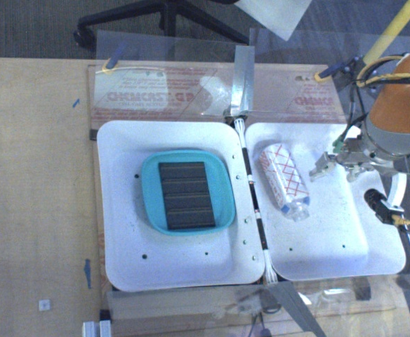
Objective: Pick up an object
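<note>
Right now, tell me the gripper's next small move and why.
Probably shift toward the bottle and lower. The gripper sits over the right bin, off to the bottle's right with nothing visibly between its fingers. The bottle lies on its side, slanted, near the bin's left wall, the closest thing to pick; the teal tray sits in the other bin.

- our arm (396, 121) is grey, with an orange band above the wrist
- black and yellow cables run along it
- our gripper (340, 161) is pale metal
</note>
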### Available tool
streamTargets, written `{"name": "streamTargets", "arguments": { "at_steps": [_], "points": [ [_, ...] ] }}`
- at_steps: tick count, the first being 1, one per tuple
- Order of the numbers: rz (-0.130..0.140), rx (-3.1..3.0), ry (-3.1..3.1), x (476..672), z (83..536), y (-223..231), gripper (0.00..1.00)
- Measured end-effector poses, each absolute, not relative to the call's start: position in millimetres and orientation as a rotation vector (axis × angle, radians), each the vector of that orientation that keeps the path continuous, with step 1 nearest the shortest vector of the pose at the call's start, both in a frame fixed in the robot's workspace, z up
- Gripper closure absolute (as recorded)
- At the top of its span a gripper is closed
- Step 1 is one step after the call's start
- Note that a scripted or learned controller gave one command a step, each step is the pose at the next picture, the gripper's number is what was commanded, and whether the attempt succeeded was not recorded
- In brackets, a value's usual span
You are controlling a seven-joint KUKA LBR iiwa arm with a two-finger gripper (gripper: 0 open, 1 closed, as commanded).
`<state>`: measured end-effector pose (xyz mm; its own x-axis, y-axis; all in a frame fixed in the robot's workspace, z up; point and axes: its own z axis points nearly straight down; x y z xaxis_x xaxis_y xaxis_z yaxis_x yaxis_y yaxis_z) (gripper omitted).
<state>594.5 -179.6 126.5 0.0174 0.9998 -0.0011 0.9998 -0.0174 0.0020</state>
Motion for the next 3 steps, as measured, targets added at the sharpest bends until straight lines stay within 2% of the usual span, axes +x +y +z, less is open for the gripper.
{"name": "streamTargets", "arguments": {
  "at_steps": [1, 2, 3],
  "points": [
    [0.0, 2.038, 2.368, 565.5, 90.6, -125.6, 0.0],
    [-0.02, 1.87, 2.486, 580.7, 92.5, -120.4, 0.0],
    [0.003, 1.852, 2.527, 517.6, 88.8, -121.5, 0.0]
  ]
}}
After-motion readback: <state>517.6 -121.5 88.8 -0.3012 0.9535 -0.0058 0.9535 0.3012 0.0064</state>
